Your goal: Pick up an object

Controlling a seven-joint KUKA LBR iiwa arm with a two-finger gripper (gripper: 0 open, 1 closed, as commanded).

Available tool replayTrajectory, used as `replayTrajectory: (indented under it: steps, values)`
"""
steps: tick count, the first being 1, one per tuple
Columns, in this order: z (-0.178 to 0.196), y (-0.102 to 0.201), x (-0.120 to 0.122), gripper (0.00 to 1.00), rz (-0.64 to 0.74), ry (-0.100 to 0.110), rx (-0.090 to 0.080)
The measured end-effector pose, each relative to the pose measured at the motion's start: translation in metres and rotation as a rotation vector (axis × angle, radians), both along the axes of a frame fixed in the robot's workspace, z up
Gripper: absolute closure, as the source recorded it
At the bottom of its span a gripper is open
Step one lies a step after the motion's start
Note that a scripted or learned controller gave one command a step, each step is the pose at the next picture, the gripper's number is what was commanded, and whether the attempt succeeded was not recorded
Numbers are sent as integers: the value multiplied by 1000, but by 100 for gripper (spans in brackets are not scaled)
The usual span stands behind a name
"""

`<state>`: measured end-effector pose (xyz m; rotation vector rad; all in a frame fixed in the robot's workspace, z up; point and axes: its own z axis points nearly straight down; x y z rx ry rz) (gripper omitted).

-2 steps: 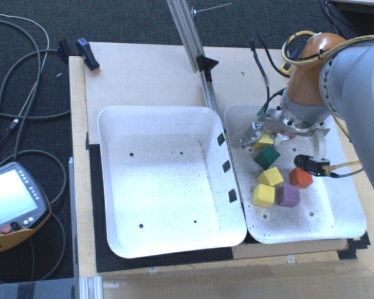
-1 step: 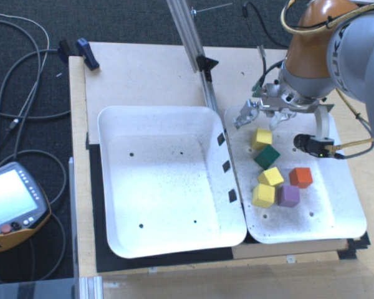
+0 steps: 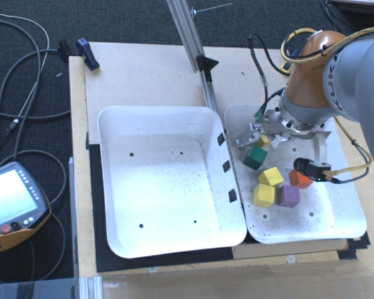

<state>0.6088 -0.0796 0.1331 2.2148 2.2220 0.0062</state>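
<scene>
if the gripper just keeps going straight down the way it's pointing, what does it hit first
Most likely the green block: the gripper hangs just above it in the right bin. A small yellow piece sits right by the fingers, so depth is uncertain.

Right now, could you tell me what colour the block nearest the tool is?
Green: the green foam block beside the tool, seen in the camera view.

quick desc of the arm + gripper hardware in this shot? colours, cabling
Grey arm with a glossy orange band above the wrist. Black and yellow cables loop over that band. The gripper is bare silver metal; a yellow cable with a black connector trails beside it.
</scene>
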Motion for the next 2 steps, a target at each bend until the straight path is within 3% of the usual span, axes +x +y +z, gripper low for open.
replayTrajectory:
  steps: [1, 2]
  values:
    - [-35, -14, 18, 0, -3, 5, 0]
    - [-33, -2, -6, 0, -3, 10, 2]
